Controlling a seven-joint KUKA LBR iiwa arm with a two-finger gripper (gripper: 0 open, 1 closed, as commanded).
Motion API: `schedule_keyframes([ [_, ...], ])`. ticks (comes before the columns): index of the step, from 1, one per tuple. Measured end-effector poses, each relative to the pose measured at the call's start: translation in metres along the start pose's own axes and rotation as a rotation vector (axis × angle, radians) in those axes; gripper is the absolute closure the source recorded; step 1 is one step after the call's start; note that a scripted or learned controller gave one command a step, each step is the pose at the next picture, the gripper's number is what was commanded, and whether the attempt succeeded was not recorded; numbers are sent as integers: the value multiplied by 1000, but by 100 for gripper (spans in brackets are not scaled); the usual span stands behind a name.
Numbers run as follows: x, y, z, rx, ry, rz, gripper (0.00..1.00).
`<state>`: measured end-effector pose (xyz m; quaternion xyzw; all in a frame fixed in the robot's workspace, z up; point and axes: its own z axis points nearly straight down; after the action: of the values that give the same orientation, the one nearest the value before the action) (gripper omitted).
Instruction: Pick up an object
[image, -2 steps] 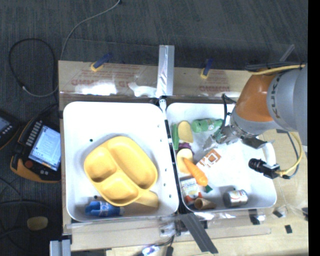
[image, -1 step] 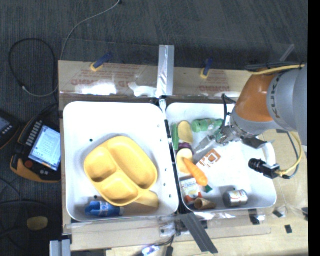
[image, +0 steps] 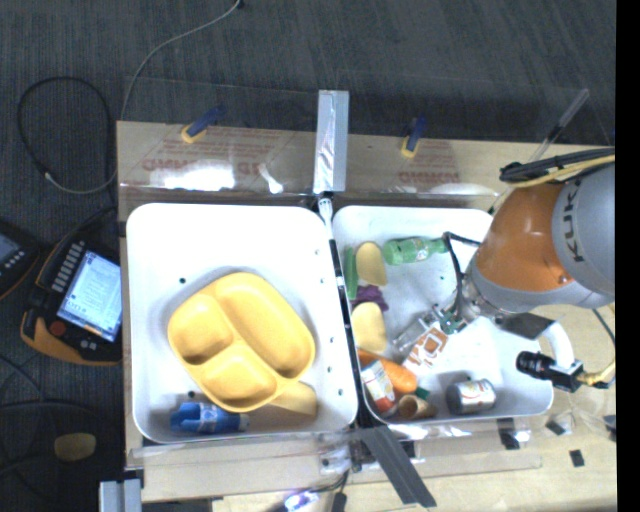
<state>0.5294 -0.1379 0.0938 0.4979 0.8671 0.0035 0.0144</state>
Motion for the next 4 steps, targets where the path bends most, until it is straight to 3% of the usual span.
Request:
schedule_keyframes([
  [1, -1, 2, -9, -5, -2, 1, 100],
  [2, 12, -24, -3, -23, -18, -108, 100],
  [3, 9, 77, -88, 22, 20, 55, 100],
  [4, -39, 123, 3, 42, 17, 523, 100],
])
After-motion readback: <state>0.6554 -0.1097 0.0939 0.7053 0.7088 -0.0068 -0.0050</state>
